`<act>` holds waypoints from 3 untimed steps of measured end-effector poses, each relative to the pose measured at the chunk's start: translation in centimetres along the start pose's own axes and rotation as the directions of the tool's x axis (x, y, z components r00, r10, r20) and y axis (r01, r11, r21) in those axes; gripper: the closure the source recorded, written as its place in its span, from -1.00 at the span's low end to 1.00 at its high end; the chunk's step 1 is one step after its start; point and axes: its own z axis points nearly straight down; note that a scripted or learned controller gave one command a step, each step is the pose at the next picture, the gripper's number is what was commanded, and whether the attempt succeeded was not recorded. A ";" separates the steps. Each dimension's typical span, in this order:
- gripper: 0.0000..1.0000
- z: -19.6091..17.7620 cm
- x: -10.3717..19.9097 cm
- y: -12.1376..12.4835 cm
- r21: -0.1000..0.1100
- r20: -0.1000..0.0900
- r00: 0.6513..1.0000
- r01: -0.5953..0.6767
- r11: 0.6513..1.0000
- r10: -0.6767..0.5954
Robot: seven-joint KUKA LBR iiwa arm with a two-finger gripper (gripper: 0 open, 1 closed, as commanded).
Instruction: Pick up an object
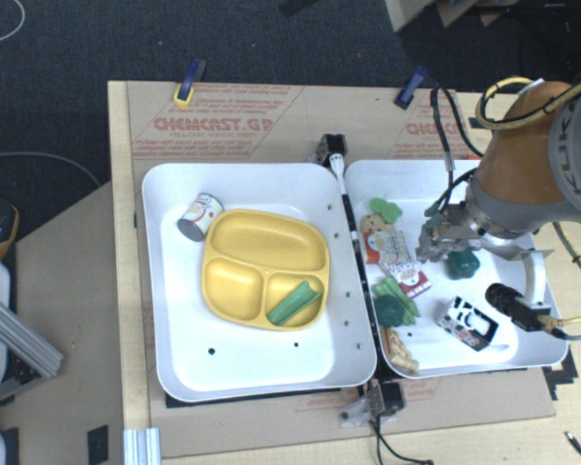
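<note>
My gripper (442, 243) hangs low over the middle of the right bin (523, 356), under the orange-banded wrist. A teal lump (463, 263) lies right beside it, on its near right side; I cannot tell whether they touch. To the gripper's left lie a printed packet (387, 244) and a green leafy piece (385, 208). Nearer the front are a red and white item (412, 283), a dark green toy (394, 306), a black and white item (470, 324) and a tan piece (400, 350).
The left bin (174, 289) bears a yellow divided plate (257, 250) with a green stick (294, 303) in its near right compartment. A small can (199, 216) lies on its side at the plate's far left. A black divider clip (331, 148) sits between the bins.
</note>
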 end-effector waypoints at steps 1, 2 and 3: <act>1.00 -6.1 -0.1 0.9 -0.005 0.001 1.000 0.000 1.000 0.000; 1.00 -7.9 -0.1 1.0 -0.001 0.000 1.000 0.000 1.000 0.000; 1.00 -8.2 3.4 -2.6 0.009 -0.004 1.000 0.001 1.000 -0.001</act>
